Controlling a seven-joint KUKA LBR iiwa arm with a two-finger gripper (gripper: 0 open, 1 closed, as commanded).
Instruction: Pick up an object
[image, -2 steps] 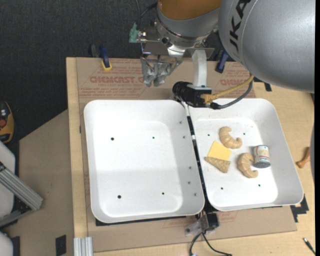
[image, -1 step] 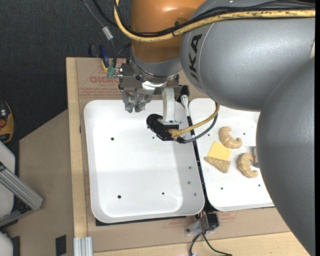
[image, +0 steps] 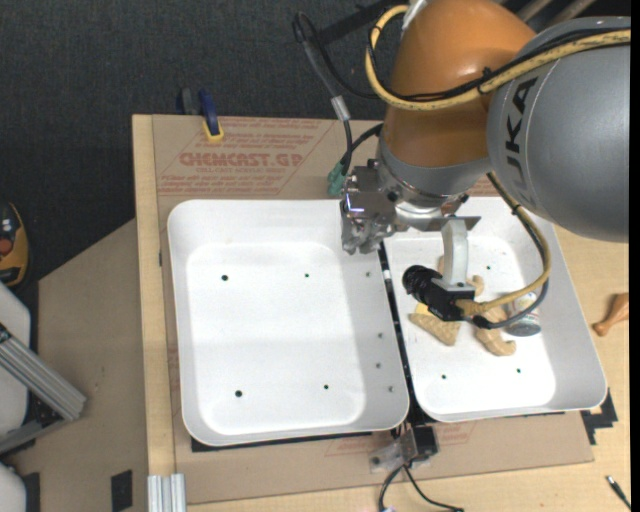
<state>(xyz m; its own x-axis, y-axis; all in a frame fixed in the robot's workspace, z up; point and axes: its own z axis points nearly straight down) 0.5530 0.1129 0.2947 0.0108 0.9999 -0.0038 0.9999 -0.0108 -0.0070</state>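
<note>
Now | end effector (image: 360, 240) above right bin (image: 480, 385) inner edge | opening: cannot tell | tan pieces (image: 440, 327) inside bin

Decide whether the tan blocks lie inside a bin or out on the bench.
Inside. The tan blocks lie on the white floor of the right bin, well within its rim.

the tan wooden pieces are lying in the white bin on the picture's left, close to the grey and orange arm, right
No: the camera view shows the tan wooden pieces lying in the shallow white bin on the picture's right, not its left. They are close to the grey and orange arm, as you said.
</note>
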